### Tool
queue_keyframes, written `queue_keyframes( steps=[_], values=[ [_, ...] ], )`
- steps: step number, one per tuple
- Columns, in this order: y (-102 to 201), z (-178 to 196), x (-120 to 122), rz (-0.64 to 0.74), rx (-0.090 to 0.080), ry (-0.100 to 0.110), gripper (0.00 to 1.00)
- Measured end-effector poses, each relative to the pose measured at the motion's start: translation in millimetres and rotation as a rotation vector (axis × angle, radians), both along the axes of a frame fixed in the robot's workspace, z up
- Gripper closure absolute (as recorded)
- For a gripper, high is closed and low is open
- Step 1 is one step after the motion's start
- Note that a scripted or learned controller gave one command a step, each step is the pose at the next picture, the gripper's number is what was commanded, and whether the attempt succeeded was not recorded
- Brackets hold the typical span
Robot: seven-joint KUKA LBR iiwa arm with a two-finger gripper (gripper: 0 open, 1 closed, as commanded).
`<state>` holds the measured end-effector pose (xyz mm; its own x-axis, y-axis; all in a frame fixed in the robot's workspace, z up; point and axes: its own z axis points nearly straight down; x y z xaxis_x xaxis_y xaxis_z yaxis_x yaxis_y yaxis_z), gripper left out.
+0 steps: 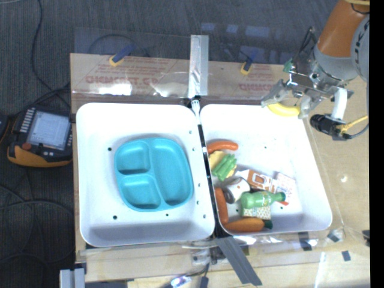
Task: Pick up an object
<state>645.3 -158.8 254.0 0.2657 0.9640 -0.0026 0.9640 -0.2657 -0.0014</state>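
The arm (pixel 339 23) hung over the far right corner of the right bin (pixel 312 161), with its jaws (pixel 289 99) at the rim. A banana (pixel 284 108) lay right under the jaws and seemed to sit between the fingers, raised to about rim height, so the jaws looked clamped on it, though the slant of the view left the contact a little uncertain. Well below and to the left of the jaws, on the bin floor, the rest of the pile lay untouched: a sausage (pixel 222 144), a green vegetable (pixel 223 165), a carton (pixel 264 180), a green bottle (pixel 261 199) and a carrot (pixel 244 224). Farther left, the left bin (pixel 90 125) bore a blue tray (pixel 153 173). By this showing the pick was nearly done: the banana appeared gripped and lifted, and only a clear carry-off remained.
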Motion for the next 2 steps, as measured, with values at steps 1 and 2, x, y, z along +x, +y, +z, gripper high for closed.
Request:
queue_keyframes(
  steps=[1,2],
  values=[
    [-1,9,0,-0.001,-0.005,0.004,1.00],
    [88,48,-16,-0.302,0.001,0.001,1.00]
  ],
)
